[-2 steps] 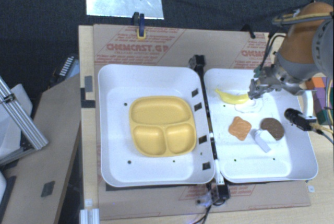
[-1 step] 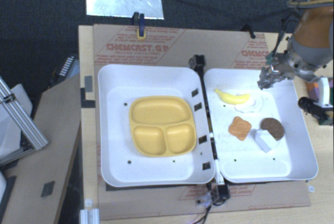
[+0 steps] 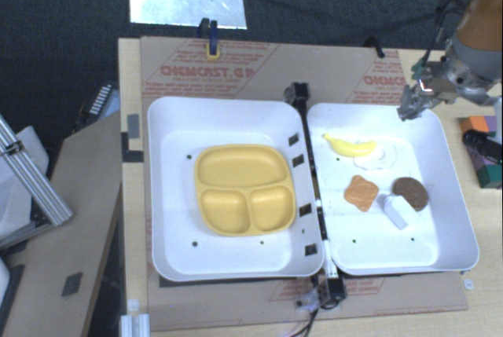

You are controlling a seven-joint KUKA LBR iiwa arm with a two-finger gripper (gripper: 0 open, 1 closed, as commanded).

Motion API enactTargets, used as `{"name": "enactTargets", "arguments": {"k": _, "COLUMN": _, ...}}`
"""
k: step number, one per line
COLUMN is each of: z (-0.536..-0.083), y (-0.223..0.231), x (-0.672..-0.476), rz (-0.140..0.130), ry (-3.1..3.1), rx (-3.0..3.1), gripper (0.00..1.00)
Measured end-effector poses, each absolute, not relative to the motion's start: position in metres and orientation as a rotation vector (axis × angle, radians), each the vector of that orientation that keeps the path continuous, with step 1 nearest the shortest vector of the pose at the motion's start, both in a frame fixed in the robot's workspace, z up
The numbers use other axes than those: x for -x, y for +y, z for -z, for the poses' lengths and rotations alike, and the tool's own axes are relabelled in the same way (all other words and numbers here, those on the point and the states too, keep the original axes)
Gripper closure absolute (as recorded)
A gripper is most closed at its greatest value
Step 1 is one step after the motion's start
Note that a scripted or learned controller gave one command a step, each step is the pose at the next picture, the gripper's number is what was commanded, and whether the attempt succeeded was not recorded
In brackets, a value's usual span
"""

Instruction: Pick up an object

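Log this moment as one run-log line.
phase: pre-grasp | gripper: over right bin back rim, holding nothing | right bin: banana, toast, brown cookie | left bin: yellow tray

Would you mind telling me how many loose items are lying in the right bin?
4. The banana lies near the far side, the toast in the middle, the brown cookie right of it, and a small white block just in front. None seem hidden.

arm [image 3: 479,29] cut off at right edge, pincer [image 3: 409,109] fingers too small to tell
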State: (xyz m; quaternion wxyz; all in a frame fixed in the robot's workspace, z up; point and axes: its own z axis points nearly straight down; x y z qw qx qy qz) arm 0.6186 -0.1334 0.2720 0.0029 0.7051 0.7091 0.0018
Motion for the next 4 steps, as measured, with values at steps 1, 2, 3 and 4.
{"name": "enactTargets", "arguments": {"k": 1, "z": -0.296, "y": -0.133, "x": -0.62, "rz": -0.003, "ry": 2.225, "rx": -2.213, "gripper": 1.0}}
{"name": "enactTargets", "arguments": {"k": 2, "z": -0.274, "y": -0.091, "x": -0.599, "rz": 0.001, "ry": 2.23, "rx": -2.215, "gripper": 1.0}}
{"name": "enactTargets", "arguments": {"k": 3, "z": -0.253, "y": -0.046, "x": -0.581, "rz": 0.0, "ry": 2.232, "rx": -2.213, "gripper": 1.0}}
{"name": "enactTargets", "arguments": {"k": 4, "z": -0.235, "y": 0.003, "x": -0.563, "rz": -0.001, "ry": 2.232, "rx": -2.214, "gripper": 1.0}}
